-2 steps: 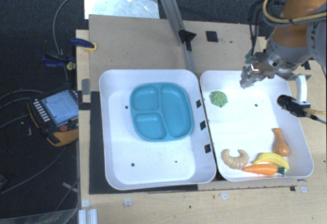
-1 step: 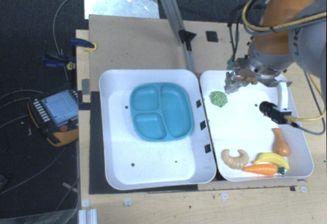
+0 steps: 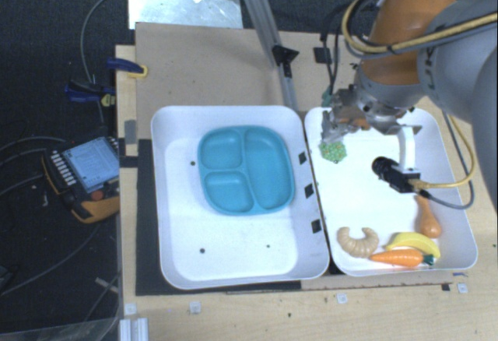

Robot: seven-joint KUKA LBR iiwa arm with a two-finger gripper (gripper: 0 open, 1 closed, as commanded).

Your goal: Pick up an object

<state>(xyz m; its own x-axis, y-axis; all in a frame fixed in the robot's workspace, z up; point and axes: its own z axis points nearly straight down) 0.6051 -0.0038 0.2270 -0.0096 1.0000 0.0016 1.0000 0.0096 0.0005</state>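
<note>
While the arm hangs over the 2 white bins, read the counter from left to right. The left bin (image 3: 175, 254) carries a blue 3-compartment tray (image 3: 245, 170). At the near-left corner of the right bin (image 3: 366, 199), a small green cluster (image 3: 334, 151) sits directly under the claw (image 3: 336, 128); whether the claw is wide, narrow or closed on it cannot be told, since the wrist hides it. You should confirm contact on both sides of the cluster before lifting, and rise straight up, because the bin wall stands just beside it. Along the front edge lie a pale croissant-like piece (image 3: 357, 240), an orange carrot (image 3: 398, 258) and a yellow banana (image 3: 416, 243), touching one another and likely harder to isolate.
</note>
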